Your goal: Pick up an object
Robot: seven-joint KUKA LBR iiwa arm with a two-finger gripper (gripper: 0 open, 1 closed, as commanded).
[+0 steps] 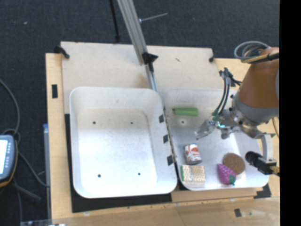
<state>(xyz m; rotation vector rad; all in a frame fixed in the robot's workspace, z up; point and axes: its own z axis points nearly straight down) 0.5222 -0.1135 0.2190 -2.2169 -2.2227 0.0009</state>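
Right bin (212, 94): green bar (185, 111) near the far wall; can (192, 153), patterned packet (194, 173), purple toy (226, 173) and brown disc (233, 163) along the near side. Gripper (215, 129) hangs mid-bin, fingers spread, nothing between them. Left bin (117, 140) alongside.

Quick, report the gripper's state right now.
Gripper: over the right bin, above the red and white can; nothing seen between its fingers; open or shut cannot be told.
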